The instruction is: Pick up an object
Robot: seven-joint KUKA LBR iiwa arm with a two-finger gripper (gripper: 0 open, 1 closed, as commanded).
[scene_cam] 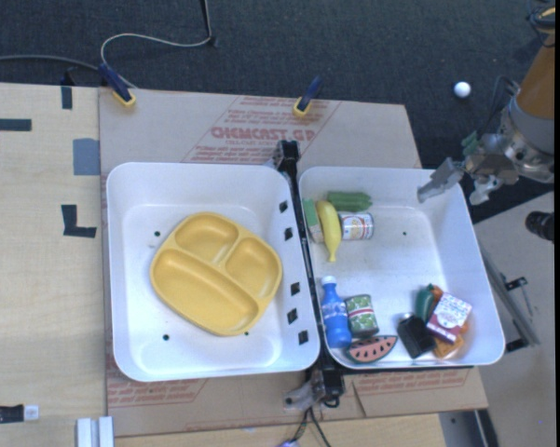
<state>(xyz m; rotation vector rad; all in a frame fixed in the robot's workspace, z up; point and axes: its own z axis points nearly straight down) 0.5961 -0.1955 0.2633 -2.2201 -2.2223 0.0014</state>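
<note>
1. Bins, two: shallow white plastic, side by side, rounded corners. Left bin (130,343), right bin (447,240).
2. Left bin: one yellow divided tray (216,273), smooth, three compartments.
3. Right bin, far end: one banana (330,228), one green pod-shaped item (348,200), one small can (357,226).
4. Right bin, near end: one blue bottle (334,313), one green can (361,314), one watermelon slice (372,349), a cluster of small packets (not separable).
5. Gripper (457,179): above the right bin's far right corner, fingers spread, nothing between them.
</note>
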